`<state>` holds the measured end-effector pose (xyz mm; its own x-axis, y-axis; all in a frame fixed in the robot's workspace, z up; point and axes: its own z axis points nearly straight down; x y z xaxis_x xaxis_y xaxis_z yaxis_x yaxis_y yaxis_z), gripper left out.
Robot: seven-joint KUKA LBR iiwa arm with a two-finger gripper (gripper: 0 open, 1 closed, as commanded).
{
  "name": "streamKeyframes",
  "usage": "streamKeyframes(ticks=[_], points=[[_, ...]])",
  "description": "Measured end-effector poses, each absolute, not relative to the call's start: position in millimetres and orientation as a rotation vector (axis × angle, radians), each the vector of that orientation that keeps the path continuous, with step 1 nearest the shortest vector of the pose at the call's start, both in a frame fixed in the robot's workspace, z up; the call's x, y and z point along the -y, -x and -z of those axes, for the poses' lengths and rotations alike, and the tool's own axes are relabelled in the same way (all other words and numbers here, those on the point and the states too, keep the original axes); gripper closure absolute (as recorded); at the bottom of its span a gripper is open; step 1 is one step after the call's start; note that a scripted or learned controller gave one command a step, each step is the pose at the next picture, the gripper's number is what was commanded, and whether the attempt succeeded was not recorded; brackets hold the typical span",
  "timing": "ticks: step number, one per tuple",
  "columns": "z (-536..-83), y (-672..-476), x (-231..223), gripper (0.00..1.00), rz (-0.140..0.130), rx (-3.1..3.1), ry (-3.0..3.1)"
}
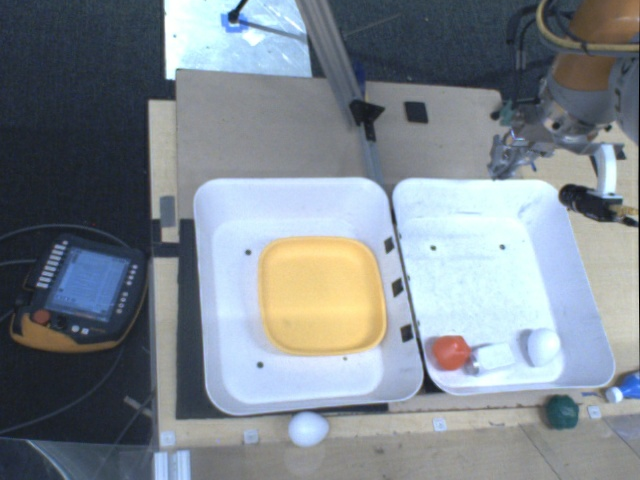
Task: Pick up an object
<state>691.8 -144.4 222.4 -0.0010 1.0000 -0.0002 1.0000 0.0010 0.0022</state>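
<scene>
We see a grey arm [590, 88] with a rounded orange band [605, 13] above its wrist. Dark and yellowish cables [540, 18] loop beside it, and its small metallic gripper [508, 156] looks grey and intricate.

A red ball [449, 352], a small white bottle [491, 358] lying on its side and a white ball [542, 346] sit in a row along the lower edge of the right bin [480, 228], at the lower right of the frame. The red ball touches the bottle; the white ball lies just beside it.
</scene>
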Motion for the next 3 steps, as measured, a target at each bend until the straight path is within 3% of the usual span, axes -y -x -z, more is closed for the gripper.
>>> streamKeyframes(ticks=[3], points=[[-235, -655.6, -21, 1.00, -0.004, -2.227, -2.216]])
